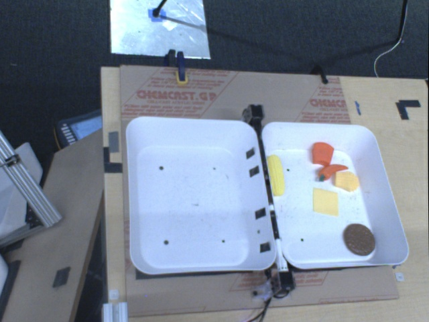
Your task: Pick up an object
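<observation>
Nothing is picked yet: all 5 objects lie in the right bin (385, 180). I cannot tell the jaws' state. The brown disc (359, 239), near-right and apart, looks easiest to approach.

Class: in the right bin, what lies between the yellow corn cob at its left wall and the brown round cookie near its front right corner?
In the camera view, a flat yellow square lies roughly between the corn cob and the brown cookie, on the right bin floor.
</observation>
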Robot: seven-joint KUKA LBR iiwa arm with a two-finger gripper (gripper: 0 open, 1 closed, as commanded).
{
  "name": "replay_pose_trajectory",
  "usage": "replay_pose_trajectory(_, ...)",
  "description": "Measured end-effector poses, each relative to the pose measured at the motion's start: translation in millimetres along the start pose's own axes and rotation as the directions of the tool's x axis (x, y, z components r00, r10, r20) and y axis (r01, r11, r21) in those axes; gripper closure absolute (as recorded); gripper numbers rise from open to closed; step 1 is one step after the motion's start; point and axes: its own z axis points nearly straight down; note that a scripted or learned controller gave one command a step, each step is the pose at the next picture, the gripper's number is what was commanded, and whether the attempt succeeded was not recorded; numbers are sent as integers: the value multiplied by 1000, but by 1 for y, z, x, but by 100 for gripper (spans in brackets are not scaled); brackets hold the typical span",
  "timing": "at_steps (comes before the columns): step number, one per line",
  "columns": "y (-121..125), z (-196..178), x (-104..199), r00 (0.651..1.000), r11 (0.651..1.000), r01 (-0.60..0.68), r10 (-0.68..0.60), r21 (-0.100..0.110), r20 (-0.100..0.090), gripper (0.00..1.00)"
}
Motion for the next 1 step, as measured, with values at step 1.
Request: replay_pose_trajectory(1, 0, 0, 0, 1000, 1000, 0, 0, 0, 0, 100)
